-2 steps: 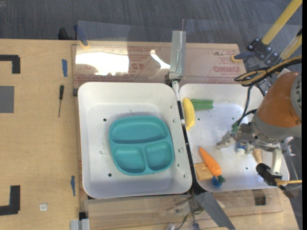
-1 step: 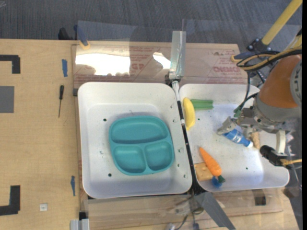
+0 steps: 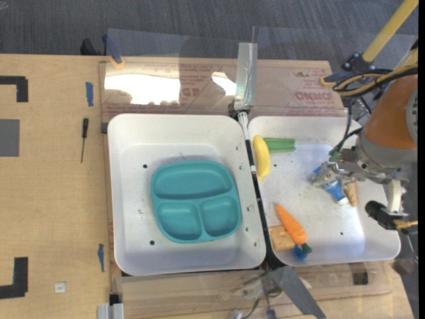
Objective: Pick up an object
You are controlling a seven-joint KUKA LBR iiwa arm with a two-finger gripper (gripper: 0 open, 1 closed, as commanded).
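In the right bin [image 3: 378, 244] lie a yellow banana [image 3: 262, 157], a green piece [image 3: 280, 145], an orange carrot [image 3: 291, 223] on a tan block [image 3: 281, 240], and a small blue item [image 3: 302, 250]. My gripper [image 3: 331, 171] is low over the bin's right part, just above a blue-and-white object [image 3: 336, 191] and a tan piece [image 3: 351, 193]. The wrist hides what lies directly beneath the gripper, and nothing can be seen held in it.
The left bin [image 3: 126, 145] holds a teal divided plate [image 3: 196, 200]. A raised divider [image 3: 252, 171] separates the two bins. A clear panel [image 3: 199, 78] stands behind them. Cables and a yellow pole [image 3: 392, 25] hang at the far right.
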